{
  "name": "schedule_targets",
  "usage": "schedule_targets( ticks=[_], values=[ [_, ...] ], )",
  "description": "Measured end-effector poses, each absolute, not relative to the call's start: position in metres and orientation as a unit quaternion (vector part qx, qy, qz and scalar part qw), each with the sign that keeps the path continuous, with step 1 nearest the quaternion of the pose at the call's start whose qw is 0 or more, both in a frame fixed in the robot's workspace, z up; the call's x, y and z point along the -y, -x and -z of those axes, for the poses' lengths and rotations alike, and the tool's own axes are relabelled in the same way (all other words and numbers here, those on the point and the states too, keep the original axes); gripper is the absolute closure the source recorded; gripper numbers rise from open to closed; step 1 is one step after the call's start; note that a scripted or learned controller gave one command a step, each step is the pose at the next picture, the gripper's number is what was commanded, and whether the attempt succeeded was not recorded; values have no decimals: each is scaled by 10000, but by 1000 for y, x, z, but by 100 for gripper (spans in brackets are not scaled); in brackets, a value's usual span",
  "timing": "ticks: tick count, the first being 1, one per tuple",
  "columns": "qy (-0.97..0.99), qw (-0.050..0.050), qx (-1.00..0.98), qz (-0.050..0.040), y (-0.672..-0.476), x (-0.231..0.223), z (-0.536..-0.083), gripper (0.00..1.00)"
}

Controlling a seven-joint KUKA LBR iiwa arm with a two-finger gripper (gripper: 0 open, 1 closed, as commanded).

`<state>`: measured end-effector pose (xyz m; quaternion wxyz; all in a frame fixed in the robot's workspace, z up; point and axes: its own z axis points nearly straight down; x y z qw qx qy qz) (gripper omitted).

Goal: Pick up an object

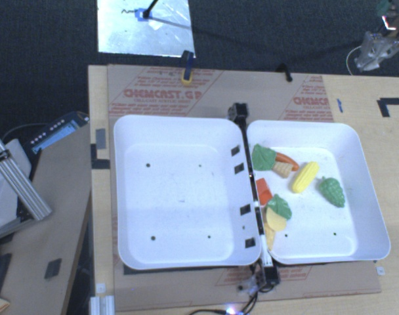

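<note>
Bench (pixel 153 84), hand (pixel 377 48) high, toys apart.

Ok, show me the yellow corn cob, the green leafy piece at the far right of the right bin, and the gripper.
yellow corn cob (pixel 304 176), camera view, middle of the cob.
green leafy piece (pixel 332 191), camera view, its centre.
gripper (pixel 375 52), camera view top right, its lower end.

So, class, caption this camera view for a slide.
Toy vegetables, including a yellow corn cob, cluster in the right bin; the left bin sits alongside.
</note>
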<state>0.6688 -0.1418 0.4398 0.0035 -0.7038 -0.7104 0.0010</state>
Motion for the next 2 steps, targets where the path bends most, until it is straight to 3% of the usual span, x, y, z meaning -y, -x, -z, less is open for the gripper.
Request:
schedule_targets(
  ticks=[1,2],
  values=[
    [7050,-54,7092,34,-653,145,-542,100],
    [7077,-19,7065,1,-665,210,-514,100]
  ],
)
